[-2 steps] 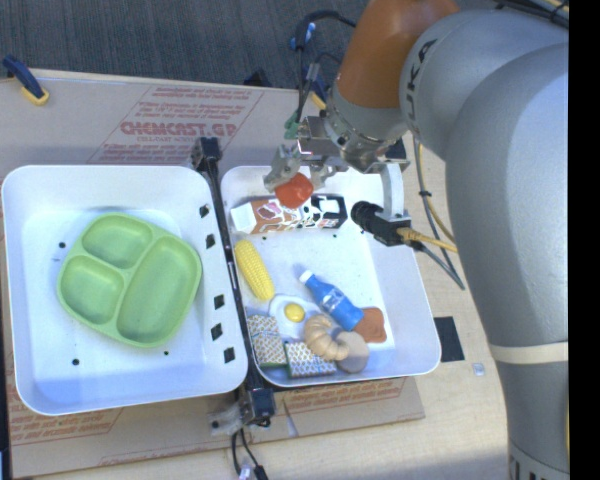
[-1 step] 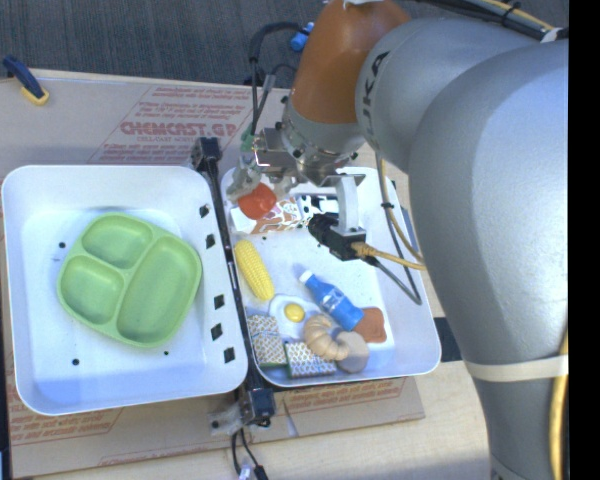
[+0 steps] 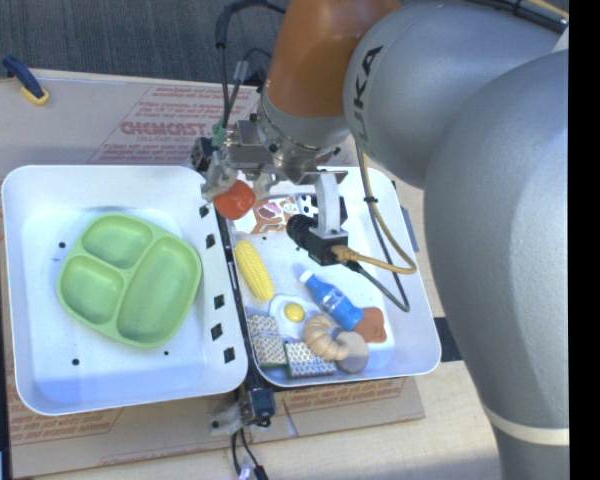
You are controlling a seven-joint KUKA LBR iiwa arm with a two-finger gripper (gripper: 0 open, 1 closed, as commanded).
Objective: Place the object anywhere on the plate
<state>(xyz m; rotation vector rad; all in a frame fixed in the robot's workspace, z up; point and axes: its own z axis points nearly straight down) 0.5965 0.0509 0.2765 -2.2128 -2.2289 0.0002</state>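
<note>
Grey arm (image 3: 460,168) with orange wrist band (image 3: 320,38) dominates the view, reaching in over the divide between the two white bins on the bench (image 3: 450,408). Left bin (image 3: 30,268) holds a green three-compartment plate (image 3: 130,278), nothing on it. Right bin (image 3: 420,353) carries clutter: corn cob (image 3: 253,270), blue bottle (image 3: 332,301), fried egg (image 3: 289,314), croissant (image 3: 323,338), checked cloth pieces (image 3: 280,352).

Pincer (image 3: 230,183) sits at the right bin's upper left corner, just over the dividing wall. A small red-orange rounded object (image 3: 235,201), tomato-like, sits right under its tips; it appears clamped between the fingers, though contact is partly hidden.

Judgement: likely a light, stiff plastic toy with a smooth, slippery skin. Round form can squirt out of flat fingers; grip across the widest middle, centred.
</note>
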